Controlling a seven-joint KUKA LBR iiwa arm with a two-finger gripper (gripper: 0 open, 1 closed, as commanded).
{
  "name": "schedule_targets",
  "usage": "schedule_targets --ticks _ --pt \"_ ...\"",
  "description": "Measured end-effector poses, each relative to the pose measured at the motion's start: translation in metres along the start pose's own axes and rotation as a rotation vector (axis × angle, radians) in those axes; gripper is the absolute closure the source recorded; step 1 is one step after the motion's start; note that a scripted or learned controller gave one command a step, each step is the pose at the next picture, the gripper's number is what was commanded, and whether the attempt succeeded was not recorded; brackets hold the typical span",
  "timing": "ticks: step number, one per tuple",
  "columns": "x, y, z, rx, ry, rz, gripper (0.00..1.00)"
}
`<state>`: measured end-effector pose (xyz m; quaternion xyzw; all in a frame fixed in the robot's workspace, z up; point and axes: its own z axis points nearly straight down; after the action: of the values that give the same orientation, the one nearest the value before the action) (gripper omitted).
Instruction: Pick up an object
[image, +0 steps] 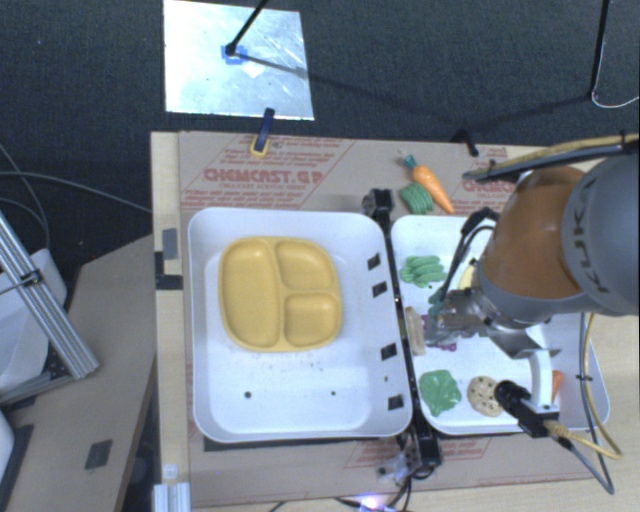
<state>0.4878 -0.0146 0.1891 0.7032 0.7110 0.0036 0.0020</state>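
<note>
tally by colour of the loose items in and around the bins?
Green: 3, a ridged piece, a leafy piece, a piece by the carrot
Orange: 2, the carrot, a small piece by the right bin's edge
Yellow: 1, the divided plate
Tan: 1, the cookie
Total: 7; the arm may hide others.

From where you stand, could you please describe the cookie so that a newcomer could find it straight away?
Look at the right white bin, the one the arm reaches over, and go to its near edge. There, left of a black cylinder, lies the cookie, beside a leafy green piece. It is the only round, tan thing with dark specks; its neighbours are green.
</note>
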Motion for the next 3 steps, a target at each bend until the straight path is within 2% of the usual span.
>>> schedule_targets --ticks 1,2,3 --pt "0.078 0.041 0.005 0.003 0.001 -0.002 1.0" --pt "0.171 0.083 0.011 0.002 0.0 -0.002 1.0" --pt "0.174 -0.001 -0.099 0.003 0.003 0.003 1.0"
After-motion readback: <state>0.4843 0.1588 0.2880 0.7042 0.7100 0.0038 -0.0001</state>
